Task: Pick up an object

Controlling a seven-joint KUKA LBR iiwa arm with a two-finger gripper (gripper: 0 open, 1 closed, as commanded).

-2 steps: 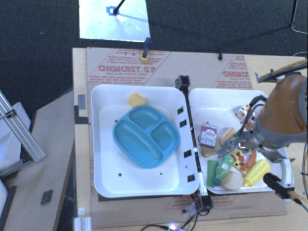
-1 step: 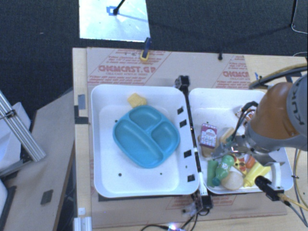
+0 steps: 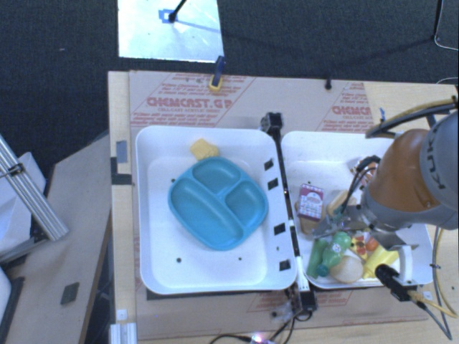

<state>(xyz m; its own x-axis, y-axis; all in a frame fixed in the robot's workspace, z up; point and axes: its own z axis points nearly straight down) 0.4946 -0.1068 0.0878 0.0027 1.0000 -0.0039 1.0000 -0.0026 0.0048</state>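
Blue divided plate (image 3: 218, 202) in left bin (image 3: 159, 264) — yellow piece (image 3: 204, 148) just beyond.

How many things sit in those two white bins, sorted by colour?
Left bin:
Blue: 1, a divided plate
Yellow: 1, a small piece

Right bin, as far as the arm lets me see:
Pink and white: 1, a small carton
Green: 1, a toy
Beige: 1, a round item
Yellow: 1, a piece

Total: 6, perhaps more hidden under the arm.

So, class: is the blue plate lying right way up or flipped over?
Right way up: the blue plate shows its three compartments facing upward in the left bin.
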